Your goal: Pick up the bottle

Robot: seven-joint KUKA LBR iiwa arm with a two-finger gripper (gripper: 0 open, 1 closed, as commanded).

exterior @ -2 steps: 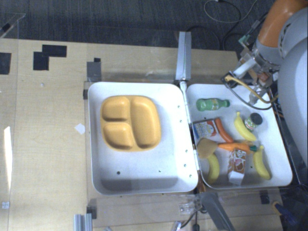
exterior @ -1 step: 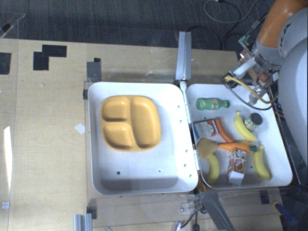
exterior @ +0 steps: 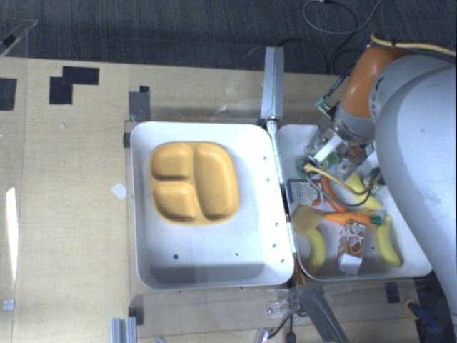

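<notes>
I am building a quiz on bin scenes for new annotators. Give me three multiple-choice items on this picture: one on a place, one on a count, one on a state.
1. Where does the yellow divided tray lie?
A. In the left bin
B. In the right bin
C. On the bare bench

2. How many compartments does that tray have?
A. Two
B. Three
C. Five

3. Where is the gripper now?
A. Over the left bin
B. Beyond the bench
C. Low over the clutter in the right bin

Key: 1 A, the tray sits inside the left bin. 2 B, two small wells beside one long one. 3 C, it hangs above the bananas and cartons in the right bin.
</notes>
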